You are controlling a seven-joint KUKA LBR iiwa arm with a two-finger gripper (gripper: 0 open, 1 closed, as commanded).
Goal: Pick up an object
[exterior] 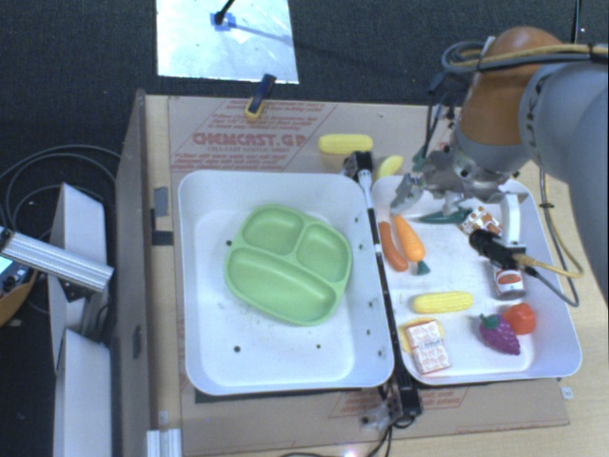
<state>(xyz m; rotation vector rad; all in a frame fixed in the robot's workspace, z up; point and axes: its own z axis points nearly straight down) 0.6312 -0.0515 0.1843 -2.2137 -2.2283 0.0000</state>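
Observation:
My gripper (412, 190) hangs over the far left part of the right bin (561, 350), under the grey and orange arm. Just in front of it lie two orange carrots (409, 239) side by side, and a thin teal piece (443, 217) lies at its right. A yellow banana-like piece (388, 167) rests at the bin's far rim, left of the gripper. Nearer the front are a yellow corn cob (441, 302), a small cracker box (428, 345), purple grapes (500, 334) and a red tomato (521, 318). Nothing shows between the fingers.
The left bin (205, 350) holds a green divided plate (288, 265). A red and white can (509, 282) and a small labelled bottle (481, 221) lie at the right bin's right side. Another yellow piece (344, 144) lies on the cardboard behind the bins.

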